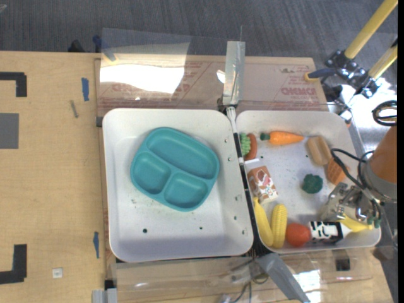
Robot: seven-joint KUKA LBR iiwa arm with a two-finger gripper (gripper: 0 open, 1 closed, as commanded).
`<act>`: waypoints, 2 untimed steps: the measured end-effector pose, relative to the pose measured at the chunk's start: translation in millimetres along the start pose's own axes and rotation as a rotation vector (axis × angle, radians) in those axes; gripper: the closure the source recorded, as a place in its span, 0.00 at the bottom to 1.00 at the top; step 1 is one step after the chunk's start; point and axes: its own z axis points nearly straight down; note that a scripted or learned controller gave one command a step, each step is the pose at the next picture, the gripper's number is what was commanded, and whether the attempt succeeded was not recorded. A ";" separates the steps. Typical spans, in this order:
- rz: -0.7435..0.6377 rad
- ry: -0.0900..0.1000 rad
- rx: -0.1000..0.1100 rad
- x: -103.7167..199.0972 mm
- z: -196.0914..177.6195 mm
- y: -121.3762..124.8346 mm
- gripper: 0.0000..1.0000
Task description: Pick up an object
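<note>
The right bin (297, 122) holds several toy foods. A carrot (285, 137), a tan bread roll (319, 149) and a green broccoli piece (311, 183) lie toward its back and middle. A snack packet (262, 183), a corn cob (278, 221), a banana (262, 225), a red tomato (298, 233) and a black-and-white carton (325, 230) lie along the left side and front. My gripper (346, 205) hangs low over the bin's front right corner, just right of the broccoli and above the carton. Nothing shows held in it.
The left bin (120, 219) holds a teal divided plate (175, 168). A red-and-green item (246, 145) sits by the wall between the bins. An orange piece (335, 170) and a yellow piece (355, 225) lie near the gripper. Cables run along the right bin's edge.
</note>
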 end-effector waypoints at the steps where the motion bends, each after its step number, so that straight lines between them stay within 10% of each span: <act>1: 0.041 -0.001 -0.004 -3.6 0.2 -2.8 1.00; 2: 0.056 -0.007 0.000 1.2 -0.5 18.4 1.00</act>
